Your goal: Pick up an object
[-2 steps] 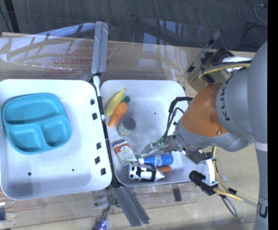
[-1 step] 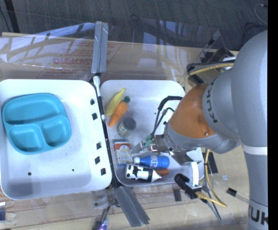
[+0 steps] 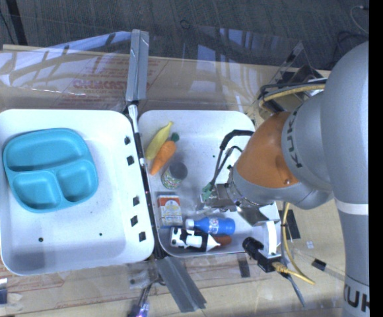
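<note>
The big grey arm (image 3: 340, 124) is closest to us. It comes in from the right and has an orange band (image 3: 264, 154) just above the wrist. It bends down over the right bin (image 3: 198, 121). The end effector (image 3: 212, 200) hangs low in that bin, just above a blue and white bottle (image 3: 212, 226). I cannot tell if it is apart or together, because the wrist hides it.

The things to pick up are all in the right bin. A yellow banana (image 3: 157, 140) lies near the top left, and an orange carrot (image 3: 163, 156) lies touching it. Below the carrot stands a small round can (image 3: 174, 173). Below the can is a little box (image 3: 170, 210) with red and white on it. A black and white toy cow (image 3: 190, 239) lies at the bottom edge, next to the bottle.

The left bin (image 3: 105, 243) holds a blue tray (image 3: 49, 168) with three parts. Both bins sit side by side on the counter (image 3: 46, 71).
</note>
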Motion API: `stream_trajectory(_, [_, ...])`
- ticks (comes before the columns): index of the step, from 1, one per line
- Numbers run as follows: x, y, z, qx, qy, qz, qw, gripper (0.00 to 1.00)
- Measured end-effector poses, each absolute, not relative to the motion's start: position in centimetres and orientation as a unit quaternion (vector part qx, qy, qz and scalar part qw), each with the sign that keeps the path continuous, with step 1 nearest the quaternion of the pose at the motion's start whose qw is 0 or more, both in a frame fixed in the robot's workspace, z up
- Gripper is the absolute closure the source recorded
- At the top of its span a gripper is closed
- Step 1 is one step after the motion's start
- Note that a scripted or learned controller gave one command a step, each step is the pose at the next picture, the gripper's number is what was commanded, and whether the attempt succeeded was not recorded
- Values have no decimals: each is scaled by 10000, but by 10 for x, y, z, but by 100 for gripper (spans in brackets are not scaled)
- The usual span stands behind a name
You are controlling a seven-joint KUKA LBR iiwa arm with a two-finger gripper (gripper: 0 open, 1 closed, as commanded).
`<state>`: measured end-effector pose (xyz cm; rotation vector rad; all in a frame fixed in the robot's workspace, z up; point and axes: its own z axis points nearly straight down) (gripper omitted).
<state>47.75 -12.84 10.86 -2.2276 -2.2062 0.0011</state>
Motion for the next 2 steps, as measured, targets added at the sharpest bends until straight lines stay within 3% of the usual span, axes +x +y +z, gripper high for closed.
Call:
stream_trajectory(1, [477, -128, 109, -7103, -7039, 5, 31, 0])
stream_trajectory(2, [545, -123, 90, -7135, -7006, 11, 24, 0])
